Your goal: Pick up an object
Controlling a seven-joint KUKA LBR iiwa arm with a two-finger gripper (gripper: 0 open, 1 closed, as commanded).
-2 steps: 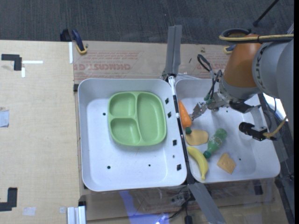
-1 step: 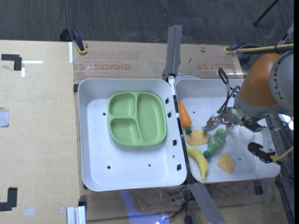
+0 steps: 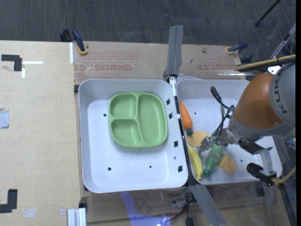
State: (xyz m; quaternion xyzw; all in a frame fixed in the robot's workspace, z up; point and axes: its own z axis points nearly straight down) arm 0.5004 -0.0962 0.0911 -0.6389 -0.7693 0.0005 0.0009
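Observation:
The right bin (image 3: 202, 86) holds several small items. An orange carrot (image 3: 186, 117) lies against its left wall, and a yellow banana (image 3: 195, 161) lies further forward by the same wall. Between the banana and a tan wedge (image 3: 228, 165) lies a green bottle (image 3: 211, 159). A pale yellow flat piece (image 3: 199, 138) rests behind the bottle. My gripper (image 3: 214, 142) is low in this bin, right at the bottle's upper end, beneath the orange band of the arm (image 3: 256, 102). How it meets the bottle is hidden by the wrist.
The left bin (image 3: 94, 140) holds a green divided plate (image 3: 138, 120). A black spoon (image 3: 217, 98) lies near the back of the right bin. The bins' shared wall (image 3: 178, 126) runs just left of the carrot and banana. The arm covers the right bin's right side.

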